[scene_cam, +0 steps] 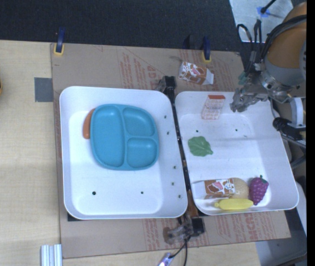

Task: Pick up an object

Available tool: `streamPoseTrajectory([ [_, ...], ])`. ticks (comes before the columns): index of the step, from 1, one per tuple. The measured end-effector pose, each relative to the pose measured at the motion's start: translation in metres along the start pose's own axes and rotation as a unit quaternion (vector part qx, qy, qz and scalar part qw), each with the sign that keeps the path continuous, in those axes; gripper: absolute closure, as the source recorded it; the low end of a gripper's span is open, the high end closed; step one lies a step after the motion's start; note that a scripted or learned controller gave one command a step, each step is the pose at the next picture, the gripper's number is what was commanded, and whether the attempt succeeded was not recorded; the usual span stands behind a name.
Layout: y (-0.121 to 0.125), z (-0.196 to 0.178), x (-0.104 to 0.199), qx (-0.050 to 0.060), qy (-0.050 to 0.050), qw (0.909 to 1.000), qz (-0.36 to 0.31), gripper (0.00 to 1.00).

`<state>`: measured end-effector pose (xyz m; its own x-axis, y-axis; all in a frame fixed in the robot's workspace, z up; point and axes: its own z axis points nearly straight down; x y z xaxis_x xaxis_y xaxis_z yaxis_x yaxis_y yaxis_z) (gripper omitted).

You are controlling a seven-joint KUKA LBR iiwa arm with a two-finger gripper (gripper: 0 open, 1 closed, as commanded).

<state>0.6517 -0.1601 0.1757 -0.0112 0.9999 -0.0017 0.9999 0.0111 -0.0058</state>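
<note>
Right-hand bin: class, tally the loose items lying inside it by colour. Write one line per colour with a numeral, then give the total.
Green: 1, the leaf
Purple: 1, the grape bunch
Yellow: 1, the banana-like piece
Brown and white: 1, the printed packet
Clear with a red top: 1, the small container
Total: 5 in the right bin
</note>
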Motion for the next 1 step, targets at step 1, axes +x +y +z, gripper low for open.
streamPoseTrajectory([
  [1,-0.015,0.0161,0.0568,-0.001,0.0,1.0,0.002,1.0],
])
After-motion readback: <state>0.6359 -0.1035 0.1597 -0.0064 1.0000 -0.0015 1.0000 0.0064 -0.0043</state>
